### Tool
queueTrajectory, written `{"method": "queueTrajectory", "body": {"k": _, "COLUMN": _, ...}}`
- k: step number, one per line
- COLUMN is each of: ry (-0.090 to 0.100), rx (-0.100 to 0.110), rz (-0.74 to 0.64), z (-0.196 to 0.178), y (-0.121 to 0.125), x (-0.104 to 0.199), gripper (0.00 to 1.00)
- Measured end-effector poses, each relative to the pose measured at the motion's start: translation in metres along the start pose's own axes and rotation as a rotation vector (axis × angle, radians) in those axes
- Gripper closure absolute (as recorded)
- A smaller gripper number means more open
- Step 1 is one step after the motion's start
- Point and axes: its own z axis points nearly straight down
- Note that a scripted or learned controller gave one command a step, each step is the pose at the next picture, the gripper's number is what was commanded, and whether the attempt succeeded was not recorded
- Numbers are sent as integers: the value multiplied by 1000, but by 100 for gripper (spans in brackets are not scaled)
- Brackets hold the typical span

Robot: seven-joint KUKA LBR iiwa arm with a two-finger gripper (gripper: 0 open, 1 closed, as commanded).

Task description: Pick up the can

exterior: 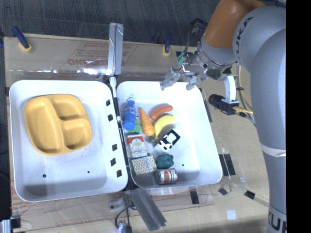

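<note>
The jaws hang over the far rim of the right bin (206, 125), apparently spread apart with nothing between them, though the slant makes this hard to judge. The can (166, 176) lies on its side at that bin's near edge, well apart from the jaws, just beside a green toy (164, 160) and a patterned packet (144, 165). A banana (163, 125) lies mid-bin.

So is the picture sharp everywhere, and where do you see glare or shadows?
In the camera view, the can and toys lie fairly sharp, though grainy; the gripper looks soft and slightly smeared; glare streaks the clear sheet behind the left bin; soft shadow pools along that bin's near wall and under the yellow tray; the arm at right is brightly lit.
</note>
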Motion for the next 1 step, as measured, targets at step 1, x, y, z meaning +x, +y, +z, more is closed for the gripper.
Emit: {"method": "queueTrajectory", "body": {"k": 1, "ry": 0, "rx": -4, "rz": 308, "z": -10, "y": 14, "x": -25, "gripper": 0}}
